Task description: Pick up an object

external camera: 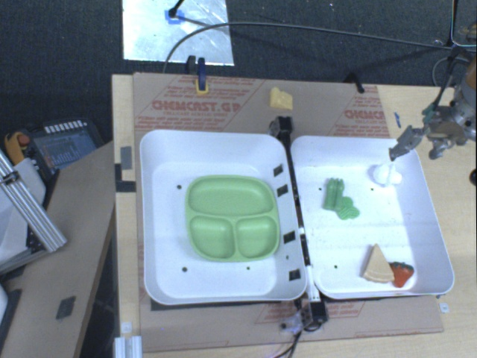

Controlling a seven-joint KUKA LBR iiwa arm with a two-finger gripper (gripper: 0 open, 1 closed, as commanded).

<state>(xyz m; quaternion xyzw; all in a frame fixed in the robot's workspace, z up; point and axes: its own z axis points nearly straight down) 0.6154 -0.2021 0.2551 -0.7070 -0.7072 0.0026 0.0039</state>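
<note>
Gripper poised at the right bin, nothing lifted

The two-finger gripper (417,142) stood spread beside a small white plastic object (385,174); all 4 items lay unlifted in the shallow white right bin (436,230).

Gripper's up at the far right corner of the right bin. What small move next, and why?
Probably a short descent onto the small white object. The gripper hangs just above and beside it, near the right white bin's far wall, with nothing visibly held. The green toy and sandwich wedge lie farther off.
</note>
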